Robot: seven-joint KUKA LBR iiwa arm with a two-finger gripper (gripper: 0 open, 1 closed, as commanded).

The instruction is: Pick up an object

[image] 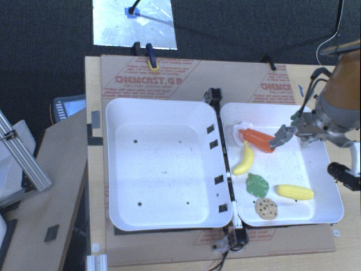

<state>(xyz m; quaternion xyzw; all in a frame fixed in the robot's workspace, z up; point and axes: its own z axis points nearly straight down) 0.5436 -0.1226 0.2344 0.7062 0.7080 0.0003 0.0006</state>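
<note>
We see the fingers low in the right bin, reaching in from the right. Their tips sit at the right end of the carrot, touching or just over it; we can't tell how far apart they are or whether the carrot is actually between them. The carrot is orange-red and lies roughly level in the bin's upper left, w/ a pale, whitish thing just behind its left end, too blurred to name.

Just below the carrot's left half a banana stands nearly upright, curved, near the divider betw. the bins. Below that, a green leafy veg, then a round speckled cookie near the front wall. An ear of corn lies right of the green piece, apart from it.

The arm, grey w/ an orange band, rises over the bin's right edge. The left bin sits beside it, walls touching along the middle. Both rest on a cardboard sheet on the desk. A shiny foil square lies behind, on dark cloth.
</note>
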